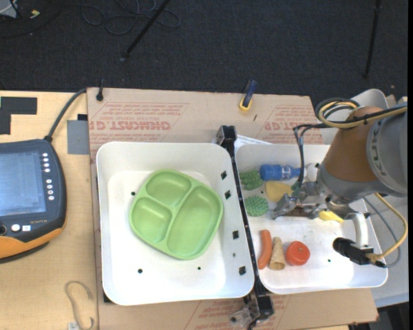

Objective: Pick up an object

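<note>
Camera view: hand (283, 208) low beside a pale yellow object (278, 190).

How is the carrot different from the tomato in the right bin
The carrot is long and thin, orange-red, lying lengthwise near the divider between the bins. The tomato is round and compact, redder, sitting further right beyond the ice cream cone. Both are toy foods resting loose on the floor of the right bin.

Green divided plate (177, 214) seen in white left bin (117, 184); orange carrot (264, 248), red tomato (298, 253), blue bottle (275, 172) in right bin (316, 277).
</note>
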{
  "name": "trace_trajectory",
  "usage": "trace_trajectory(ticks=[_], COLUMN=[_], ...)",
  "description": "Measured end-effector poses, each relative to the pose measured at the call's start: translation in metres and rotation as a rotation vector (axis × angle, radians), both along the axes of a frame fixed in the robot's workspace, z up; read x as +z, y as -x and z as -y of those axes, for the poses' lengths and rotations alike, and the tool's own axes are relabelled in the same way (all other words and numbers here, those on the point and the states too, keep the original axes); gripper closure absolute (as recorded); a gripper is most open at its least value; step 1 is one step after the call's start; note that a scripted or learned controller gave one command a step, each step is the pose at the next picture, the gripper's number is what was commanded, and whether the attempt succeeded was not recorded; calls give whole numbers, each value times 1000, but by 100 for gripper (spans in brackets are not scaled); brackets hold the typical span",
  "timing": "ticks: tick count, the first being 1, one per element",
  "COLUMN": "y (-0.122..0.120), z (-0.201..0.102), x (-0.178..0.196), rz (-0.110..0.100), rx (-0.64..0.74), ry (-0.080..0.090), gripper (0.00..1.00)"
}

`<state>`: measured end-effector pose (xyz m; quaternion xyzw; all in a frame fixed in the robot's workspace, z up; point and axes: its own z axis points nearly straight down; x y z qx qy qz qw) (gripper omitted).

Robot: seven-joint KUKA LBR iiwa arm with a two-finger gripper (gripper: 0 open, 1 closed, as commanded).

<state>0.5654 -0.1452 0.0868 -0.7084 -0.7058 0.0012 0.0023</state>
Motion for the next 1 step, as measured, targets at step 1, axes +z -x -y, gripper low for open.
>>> trace_trajectory(ticks=[1], y=[0], z=[2], x=[11], rz=[-1], rx=[-5], ry=[0], gripper=[100])
